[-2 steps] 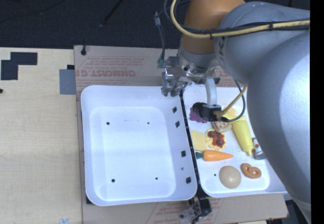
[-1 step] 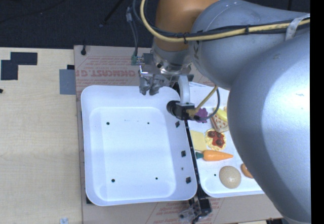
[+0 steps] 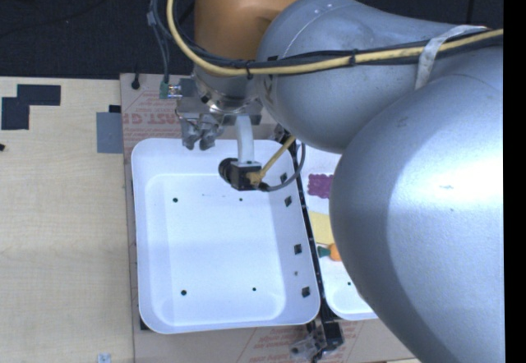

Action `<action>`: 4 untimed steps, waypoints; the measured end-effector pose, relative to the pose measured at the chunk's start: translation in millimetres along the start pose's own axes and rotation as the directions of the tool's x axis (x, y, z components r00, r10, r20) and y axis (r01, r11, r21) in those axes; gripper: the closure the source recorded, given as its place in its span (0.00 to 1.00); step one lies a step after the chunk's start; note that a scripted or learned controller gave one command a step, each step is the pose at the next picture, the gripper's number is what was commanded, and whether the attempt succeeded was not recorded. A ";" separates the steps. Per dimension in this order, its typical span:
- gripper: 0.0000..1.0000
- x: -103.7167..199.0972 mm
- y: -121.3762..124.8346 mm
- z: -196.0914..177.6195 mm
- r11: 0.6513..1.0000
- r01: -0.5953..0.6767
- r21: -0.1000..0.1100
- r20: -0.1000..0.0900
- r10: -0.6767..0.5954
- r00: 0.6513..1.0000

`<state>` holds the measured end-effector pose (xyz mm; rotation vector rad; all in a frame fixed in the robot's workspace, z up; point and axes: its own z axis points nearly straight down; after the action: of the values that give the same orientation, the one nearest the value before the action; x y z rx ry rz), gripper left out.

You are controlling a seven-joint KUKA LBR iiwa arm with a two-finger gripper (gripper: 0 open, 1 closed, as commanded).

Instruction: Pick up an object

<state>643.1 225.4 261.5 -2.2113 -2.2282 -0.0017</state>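
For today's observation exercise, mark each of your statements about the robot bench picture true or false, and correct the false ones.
1. The pincer hangs over the far rim of the left bin. True.
2. The arm enters from the left of the view. False: it reaches in from the right.
3. A purple object lies in the right bin. True.
4. The band above the wrist is blue. False: it is orange.
5. A yellow cable runs along the arm. True.
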 end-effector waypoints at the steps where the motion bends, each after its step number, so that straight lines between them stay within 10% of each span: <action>1: 1.00 2.9 1.9 -132.4 1.000 -0.005 -0.013 -0.002 0.005 1.000; 2: 1.00 19.0 0.4 -264.7 1.000 -0.003 -0.013 -0.002 0.003 1.000; 3: 1.00 5.3 -72.9 -38.7 1.000 -0.011 0.021 0.011 0.010 1.000; 4: 1.00 18.6 -54.3 -190.8 1.000 -0.005 -0.013 -0.002 0.005 1.000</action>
<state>588.9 243.1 452.4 -2.2226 -2.2278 -0.0193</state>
